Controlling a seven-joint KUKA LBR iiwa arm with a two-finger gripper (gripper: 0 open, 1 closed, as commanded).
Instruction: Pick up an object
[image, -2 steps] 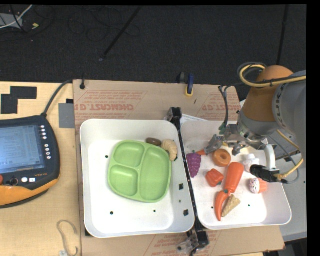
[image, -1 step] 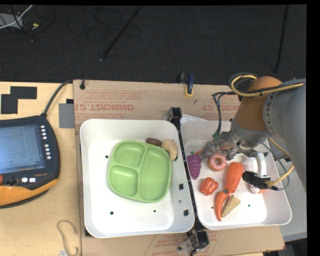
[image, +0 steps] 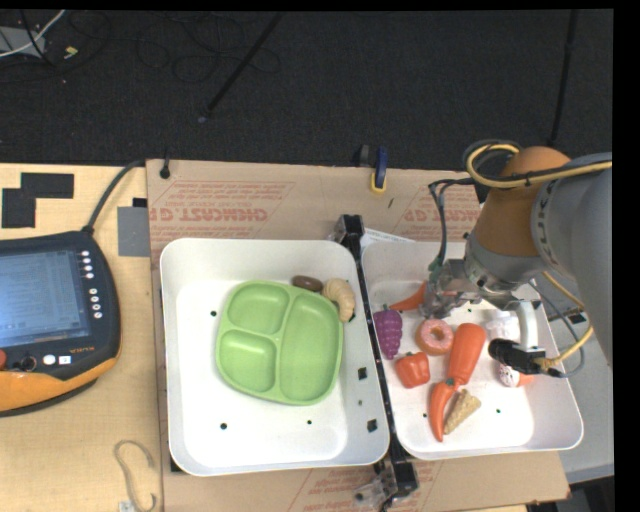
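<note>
Reaching into the right bin (image: 560, 425), the gripper (image: 447, 290) hangs above the donut (image: 436, 336), grip state unreadable; next, I judge, descend and close.

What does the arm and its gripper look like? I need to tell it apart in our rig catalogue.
The arm is grey and rounded, with an orange band above the wrist. Black and yellow cables loop beside that band. Below it sits a grey metal gripper, compact and boxy, with more cables trailing off to the right.
</note>
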